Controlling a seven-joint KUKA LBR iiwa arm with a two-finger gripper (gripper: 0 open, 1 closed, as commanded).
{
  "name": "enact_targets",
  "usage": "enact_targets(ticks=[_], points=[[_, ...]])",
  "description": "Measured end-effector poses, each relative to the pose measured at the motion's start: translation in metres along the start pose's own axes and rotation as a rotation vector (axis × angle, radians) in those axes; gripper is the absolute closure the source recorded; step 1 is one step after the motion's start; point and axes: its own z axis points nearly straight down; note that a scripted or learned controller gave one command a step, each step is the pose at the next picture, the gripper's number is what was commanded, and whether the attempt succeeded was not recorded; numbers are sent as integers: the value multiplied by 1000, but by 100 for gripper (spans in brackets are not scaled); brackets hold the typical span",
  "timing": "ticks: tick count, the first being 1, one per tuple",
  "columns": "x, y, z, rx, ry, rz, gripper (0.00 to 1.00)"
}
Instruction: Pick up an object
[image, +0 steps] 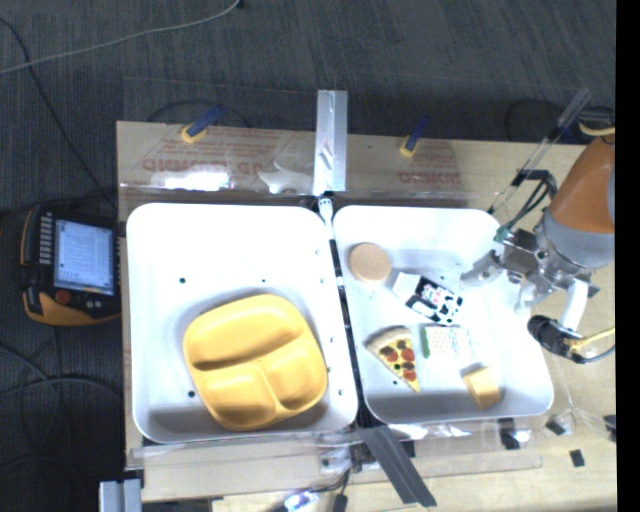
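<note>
The right bin (520, 395) holds several small objects. A round tan cookie (369, 262) lies at its back left. Beside it sits a black and white packet (434, 297), with a pale green-edged packet (446, 342) just in front. A toy pizza slice (397, 355) lies near the divider, and a yellow block (482, 385) sits at the front right. My gripper (497, 264) hangs over the bin's back right corner, to the right of the black and white packet and apart from it. Nothing shows in its grasp.
The left bin (160, 250) bears a big yellow divided plate (255, 360) toward its front. A metal post (331, 140) stands behind the divider between the bins. A handheld control pendant (75, 262) lies on the floor at the left. The arm's orange band (585, 195) is at the right.
</note>
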Motion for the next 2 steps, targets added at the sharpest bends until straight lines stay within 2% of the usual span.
enact_targets(ticks=[1,2], points=[[4,-36,-12,2,2,55,0],[94,-49,50,-4,2,-209,0]])
